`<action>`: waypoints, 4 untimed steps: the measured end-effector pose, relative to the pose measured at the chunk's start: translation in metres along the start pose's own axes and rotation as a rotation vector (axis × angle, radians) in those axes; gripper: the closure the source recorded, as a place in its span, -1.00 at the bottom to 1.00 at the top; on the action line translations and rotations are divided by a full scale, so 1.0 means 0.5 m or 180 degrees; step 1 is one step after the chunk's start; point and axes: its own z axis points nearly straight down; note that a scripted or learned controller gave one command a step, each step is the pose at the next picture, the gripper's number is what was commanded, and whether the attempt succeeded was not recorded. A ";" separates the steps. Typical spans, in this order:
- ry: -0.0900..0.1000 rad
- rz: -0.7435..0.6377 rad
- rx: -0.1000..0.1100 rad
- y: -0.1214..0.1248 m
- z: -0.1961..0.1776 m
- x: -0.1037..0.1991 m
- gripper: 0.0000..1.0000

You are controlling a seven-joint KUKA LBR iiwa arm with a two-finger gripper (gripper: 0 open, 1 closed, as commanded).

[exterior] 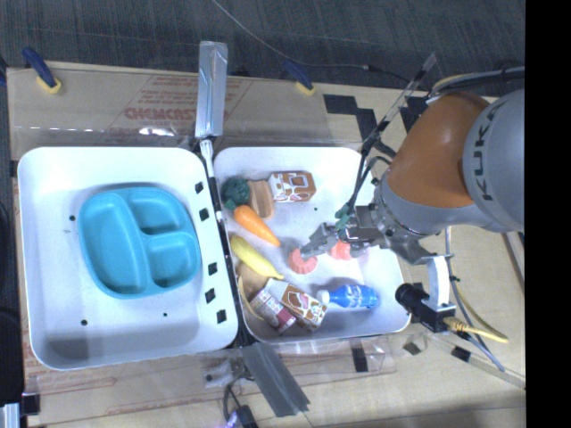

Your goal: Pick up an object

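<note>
Approach step: claw low in the right bin, nothing lifted yet.

Left bin (pixel 36 239) held a blue tray (pixel 138 239). Right bin (pixel 294 157) held a carrot (pixel 256 226), banana (pixel 257 259), cartons (pixel 292 186), a blue bottle (pixel 351 297) and a pink piece (pixel 304 260). The claw (pixel 323 241) sat just above the pink piece, fingers narrowly parted, nothing visibly between them. Judged next: settle over the pink piece, close, then lift straight up clear of the bottle.
</note>
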 end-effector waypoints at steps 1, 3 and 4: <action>-0.0004 -0.0388 -0.0018 0.050 0.231 0.041 -1.00; 0.0006 -0.0073 -0.0033 0.101 0.244 0.044 1.00; -0.0003 0.0167 -0.0021 0.068 0.067 0.158 1.00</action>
